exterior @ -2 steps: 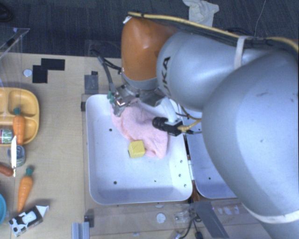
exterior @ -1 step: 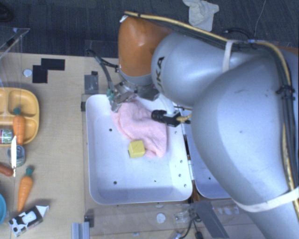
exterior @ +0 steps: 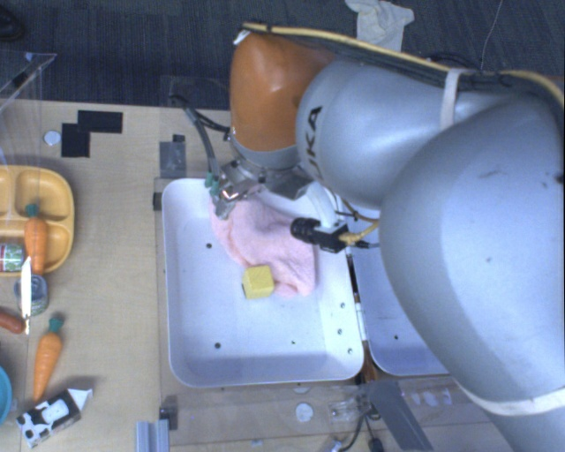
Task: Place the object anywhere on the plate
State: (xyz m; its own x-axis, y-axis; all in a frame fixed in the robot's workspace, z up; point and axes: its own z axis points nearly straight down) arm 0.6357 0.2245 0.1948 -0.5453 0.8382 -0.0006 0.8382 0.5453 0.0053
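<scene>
Closest of all loomed the big grey robot arm (exterior: 468,221), its rounded links covering the right side of the view and hiding most of the right-hand shallow white bin (exterior: 388,327). Down at the near left corner of the wooden bench lay a small black-and-white cow-patterned carton (exterior: 55,412), and just beyond it an orange toy carrot with a green top (exterior: 46,353), pointing down toward the carton.

Next came the left-hand shallow white bin (exterior: 203,335), its near half bare white floor. And there was the small yellow cube-shaped block (exterior: 258,282), sitting square and upright at the near edge of the pale pink plate (exterior: 265,238). It was touching the plate and looked to overlap its rim, though how much of it rested on the pink and how much on the bin floor was hard to call.

Farther back, the arm's orange band (exterior: 265,88) curved down to the two-finger gripper (exterior: 228,192), which sat low over the far left edge of the pink plate, well apart from the block. Open or closed? That could not be told from this angle, and nothing could be seen in its grasp. A black cable plug (exterior: 318,234) stuck out from the wrist over the plate's right side.

Off to the left sat a yellow divided plastic tray (exterior: 53,199) with a second orange toy carrot (exterior: 34,243) lying in it. Beyond that were black tape patches (exterior: 88,131) on the bench top, and farthest away a crumpled pale cloth (exterior: 380,22) on the dark floor.
</scene>
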